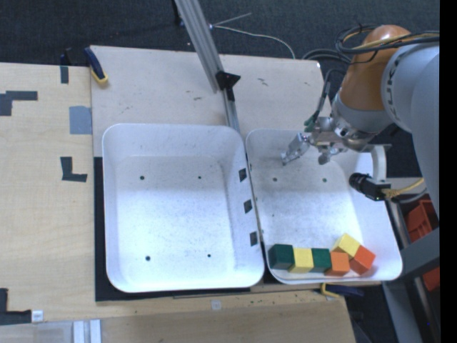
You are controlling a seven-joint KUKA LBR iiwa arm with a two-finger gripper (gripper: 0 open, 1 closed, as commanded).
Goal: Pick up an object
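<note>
Several small coloured blocks lie in a row along the near edge of the right bin [300,199]: a dark green block [280,255], a yellow block [303,260], a green block [320,259], an orange block [339,263], a second yellow block [348,244] and an orange-red block [363,259]. My gripper [307,155] hangs over the far end of the right bin, well away from the blocks. It is open, and nothing sits between its fingers [291,153].
The left bin [171,206] stands beside the right one, with a raised divider between them. A slanted metal rail [207,48] runs from the top down to the bins' junction. A blue and yellow clamp [96,66] lies at the bench's far left corner.
</note>
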